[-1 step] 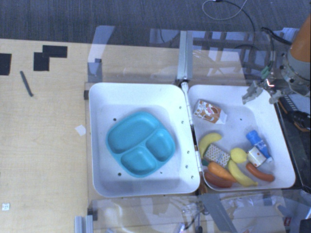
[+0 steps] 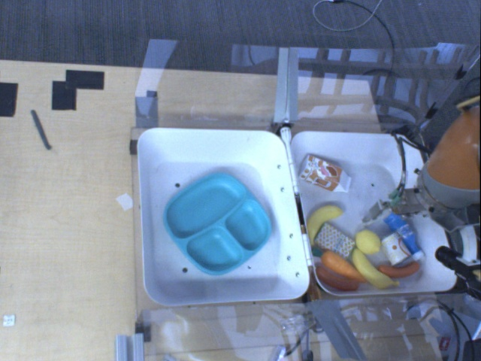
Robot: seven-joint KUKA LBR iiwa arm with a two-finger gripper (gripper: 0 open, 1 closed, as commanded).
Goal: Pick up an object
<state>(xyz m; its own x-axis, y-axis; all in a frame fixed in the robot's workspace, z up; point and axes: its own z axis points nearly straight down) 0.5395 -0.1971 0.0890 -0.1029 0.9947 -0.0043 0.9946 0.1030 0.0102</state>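
Observation:
The right bin (image 2: 376,147) holds several small objects. An orange-and-white carton (image 2: 325,173) lies near its back left. Toward the front are a yellow banana (image 2: 322,218), a checkered packet (image 2: 334,239), a lemon (image 2: 367,241), a second banana (image 2: 373,270), a carrot (image 2: 342,265) and a dark red piece (image 2: 336,280). A blue bottle (image 2: 402,232) and a small white carton (image 2: 393,247) lie at the right over a red sausage-like piece (image 2: 400,270). My gripper (image 2: 385,204) hangs low over the bin, just left of the blue bottle, under the orange-banded wrist (image 2: 455,155). I see nothing held in it.
The left bin (image 2: 158,201) contains a blue divided plate (image 2: 218,222). A metal divider (image 2: 284,96) runs between the bins at the back. Cables trail by the arm at the right edge. Black tape marks and a dark pen lie on the wooden bench at left.

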